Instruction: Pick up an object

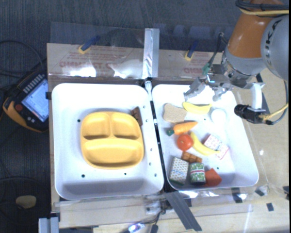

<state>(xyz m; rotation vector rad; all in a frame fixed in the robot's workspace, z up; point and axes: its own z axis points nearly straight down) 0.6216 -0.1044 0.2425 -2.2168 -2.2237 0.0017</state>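
My gripper (205, 91) hangs over the back of the right bin (250, 171), open, with nothing between its fingers. Just below it lies a yellow banana (196, 107). A bread slice (173, 113) sits to the banana's left and a white round piece (217, 114) to its right. Nearer the front lie a carrot (185, 127), a red tomato (185, 142), a second banana (202, 147), a pink and white box (216, 145), a checkered box (179, 170), a green can (197, 174) and a red piece (213, 177).
The left bin (65, 178) holds a yellow divided plate (111, 139) and a small brown piece (136, 113) by its right wall. A handheld pendant (31, 103) with cables lies on the floor at left. The arm's orange band (247, 35) is at the upper right.
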